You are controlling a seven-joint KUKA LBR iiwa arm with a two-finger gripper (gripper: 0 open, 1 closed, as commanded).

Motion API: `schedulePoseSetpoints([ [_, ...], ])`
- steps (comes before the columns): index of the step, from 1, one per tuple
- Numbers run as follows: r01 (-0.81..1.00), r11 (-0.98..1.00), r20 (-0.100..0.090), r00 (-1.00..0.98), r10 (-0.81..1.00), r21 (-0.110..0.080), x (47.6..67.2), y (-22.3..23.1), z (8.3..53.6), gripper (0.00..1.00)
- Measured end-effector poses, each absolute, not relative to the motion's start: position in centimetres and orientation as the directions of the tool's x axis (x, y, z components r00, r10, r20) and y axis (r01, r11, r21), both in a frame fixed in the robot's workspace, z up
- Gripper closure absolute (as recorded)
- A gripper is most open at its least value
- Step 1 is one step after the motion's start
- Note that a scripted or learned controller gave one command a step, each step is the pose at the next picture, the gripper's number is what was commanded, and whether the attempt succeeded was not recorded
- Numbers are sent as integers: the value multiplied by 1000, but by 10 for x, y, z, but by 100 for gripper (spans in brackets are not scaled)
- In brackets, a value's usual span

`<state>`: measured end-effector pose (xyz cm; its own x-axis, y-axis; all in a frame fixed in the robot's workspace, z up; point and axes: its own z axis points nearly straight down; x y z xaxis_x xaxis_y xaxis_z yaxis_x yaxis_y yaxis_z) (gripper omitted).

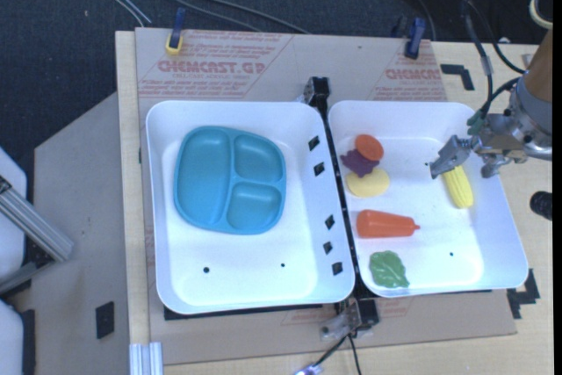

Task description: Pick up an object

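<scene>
My gripper [464, 164] hangs over the right side of the right bin [492, 277], reaching in from the right. Its two fingers stand spread, so it is open. A yellow corn cob [459, 188] lies just below the gap between the fingertips, and neither finger visibly closes on it. Whether the cob rests on the bin floor I cannot tell. Further left in the same bin are an orange round piece [369, 147], a purple piece [357, 161], a yellow piece [367, 183], an orange carrot [385, 225] and a green piece [387, 269].
The left bin [167, 259] holds a blue divided plate [231, 179]. A black divider with clips [330, 189] runs between the bins. Cables trail behind the bench, and clamps [176, 39] pin the board at the back.
</scene>
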<state>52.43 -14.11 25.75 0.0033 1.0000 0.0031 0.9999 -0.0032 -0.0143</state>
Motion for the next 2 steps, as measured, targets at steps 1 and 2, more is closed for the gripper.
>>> schedulePoseSetpoints([
  [1, 1000, 0, 1, 0, 1000, -1, 527, -141, 264, 0],
  [2, 1000, 0, 3, 0, 1000, -6, 527, -131, 215, 0],
])
